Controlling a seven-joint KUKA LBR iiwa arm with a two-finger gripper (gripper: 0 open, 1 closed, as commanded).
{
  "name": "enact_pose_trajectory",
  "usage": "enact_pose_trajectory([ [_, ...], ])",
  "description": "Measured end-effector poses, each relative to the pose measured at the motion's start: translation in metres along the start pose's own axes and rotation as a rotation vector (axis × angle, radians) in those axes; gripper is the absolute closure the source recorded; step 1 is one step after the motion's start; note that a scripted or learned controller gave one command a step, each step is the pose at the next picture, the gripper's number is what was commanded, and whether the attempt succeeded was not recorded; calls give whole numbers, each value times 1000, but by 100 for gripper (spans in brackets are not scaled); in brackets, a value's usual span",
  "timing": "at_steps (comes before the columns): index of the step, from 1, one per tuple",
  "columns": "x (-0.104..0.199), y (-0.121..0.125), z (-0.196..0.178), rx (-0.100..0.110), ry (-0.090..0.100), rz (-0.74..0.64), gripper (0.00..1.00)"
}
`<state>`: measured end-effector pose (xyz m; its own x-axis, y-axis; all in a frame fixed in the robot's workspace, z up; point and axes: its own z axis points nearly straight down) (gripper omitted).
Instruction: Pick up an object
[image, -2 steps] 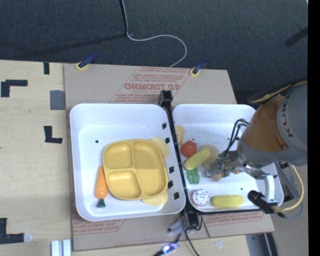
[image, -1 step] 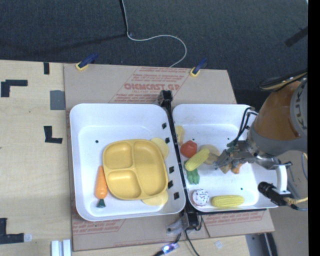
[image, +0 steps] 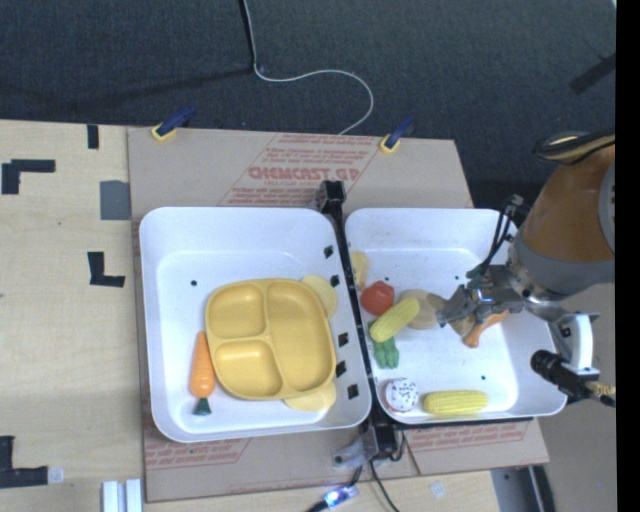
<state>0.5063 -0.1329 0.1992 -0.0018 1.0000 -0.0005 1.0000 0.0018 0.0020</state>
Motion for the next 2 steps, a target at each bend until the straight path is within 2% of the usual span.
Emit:
enact_pose_trajectory([
  [1, 1, 0, -26, 1, 0, 0, 100],
  [2, 51, -7, -15, 5, 2, -3, 100],
])
